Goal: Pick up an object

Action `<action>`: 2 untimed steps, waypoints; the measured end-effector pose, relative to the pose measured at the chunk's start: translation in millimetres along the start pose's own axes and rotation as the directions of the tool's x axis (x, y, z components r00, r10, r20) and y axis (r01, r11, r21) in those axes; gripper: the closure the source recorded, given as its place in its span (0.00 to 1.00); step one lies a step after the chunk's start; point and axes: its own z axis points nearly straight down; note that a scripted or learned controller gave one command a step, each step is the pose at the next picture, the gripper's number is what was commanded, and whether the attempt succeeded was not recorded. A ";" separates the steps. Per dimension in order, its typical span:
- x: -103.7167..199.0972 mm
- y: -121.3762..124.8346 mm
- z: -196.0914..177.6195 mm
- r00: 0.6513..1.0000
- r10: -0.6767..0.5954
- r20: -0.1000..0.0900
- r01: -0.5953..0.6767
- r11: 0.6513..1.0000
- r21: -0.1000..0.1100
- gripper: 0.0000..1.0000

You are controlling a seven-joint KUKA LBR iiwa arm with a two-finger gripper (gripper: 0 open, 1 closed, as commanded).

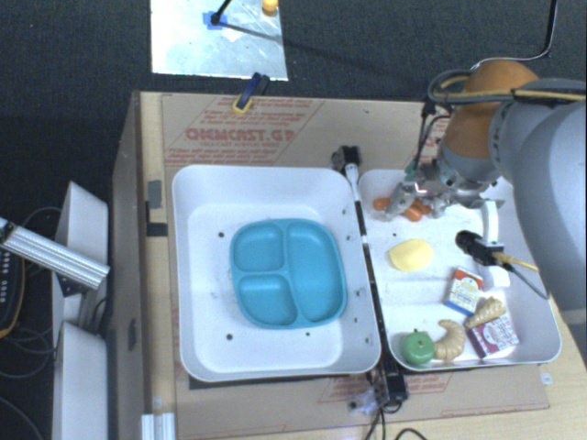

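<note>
The gripper (415,200) hangs over a small orange carrot-like toy (417,211) in the right bin (541,337); whether it is clenched I cannot tell.

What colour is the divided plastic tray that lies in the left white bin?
The divided plastic tray is light blue, clearly seen in the camera view.

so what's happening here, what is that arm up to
The grey arm reaches in from the right, and its claw is down at the far end of the right bin, right over a small orange item. Whether it has a grip is unclear. A yellow piece, green apple and small packets lie in that bin. The left bin has a blue divided tray.
</note>
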 end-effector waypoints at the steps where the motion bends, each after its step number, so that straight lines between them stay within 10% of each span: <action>1: 12.9 0.6 -10.4 1.000 0.000 0.002 0.000 1.000 -0.004 0.00; 2: -5.0 1.1 -0.5 1.000 0.001 -0.002 -0.001 1.000 -0.005 0.00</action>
